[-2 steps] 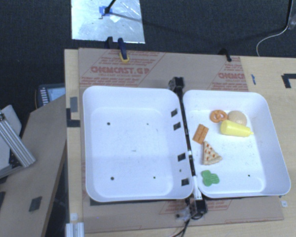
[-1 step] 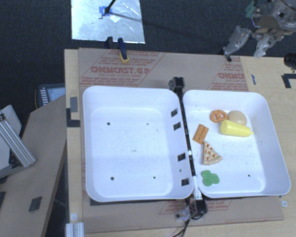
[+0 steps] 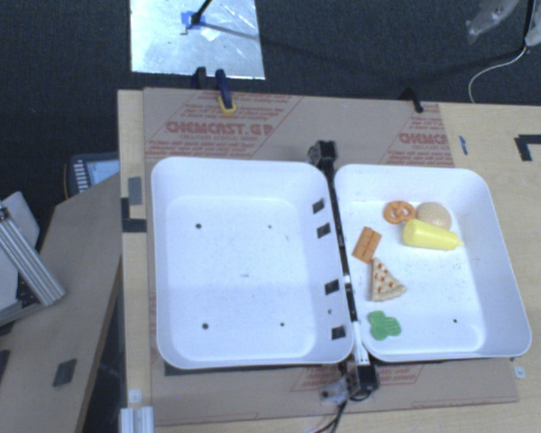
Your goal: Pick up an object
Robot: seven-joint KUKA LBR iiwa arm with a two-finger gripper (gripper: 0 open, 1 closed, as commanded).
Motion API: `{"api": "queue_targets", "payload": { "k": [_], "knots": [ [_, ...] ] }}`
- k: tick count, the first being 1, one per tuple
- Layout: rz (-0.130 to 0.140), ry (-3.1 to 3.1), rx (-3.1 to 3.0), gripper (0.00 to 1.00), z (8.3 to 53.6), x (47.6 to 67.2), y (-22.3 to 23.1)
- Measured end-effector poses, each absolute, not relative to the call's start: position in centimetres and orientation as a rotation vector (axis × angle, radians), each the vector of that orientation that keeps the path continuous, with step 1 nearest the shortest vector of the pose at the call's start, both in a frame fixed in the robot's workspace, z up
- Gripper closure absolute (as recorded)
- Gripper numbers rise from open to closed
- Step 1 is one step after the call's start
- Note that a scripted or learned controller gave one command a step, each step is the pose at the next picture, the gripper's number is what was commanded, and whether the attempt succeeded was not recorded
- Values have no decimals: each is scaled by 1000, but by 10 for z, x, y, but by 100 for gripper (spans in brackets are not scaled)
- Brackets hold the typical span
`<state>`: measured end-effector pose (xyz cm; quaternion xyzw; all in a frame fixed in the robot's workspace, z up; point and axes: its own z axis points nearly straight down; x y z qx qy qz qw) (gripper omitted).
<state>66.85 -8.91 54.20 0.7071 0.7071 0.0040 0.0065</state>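
Several toy foods lie in the right bin: a brown pretzel, a beige round piece, a yellow oblong piece, an orange cracker, a pizza slice and a green piece. My gripper hangs high at the top right corner, beyond the bench's far edge and well away from the bins. Its two pale fingers stand apart, open, with nothing between them.
The left bin adjoins the right one along a black hinge strip. A shiny metal sheet lies on the floor at the back. A white cable curls near the gripper. An aluminium rail stands at left.
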Motion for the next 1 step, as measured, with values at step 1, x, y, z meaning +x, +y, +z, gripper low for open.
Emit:
{"api": "queue_targets", "payload": {
  "k": [1],
  "knots": [
    [6, 2224, 2209, 100, 548, 669, -87]
  ]
}}
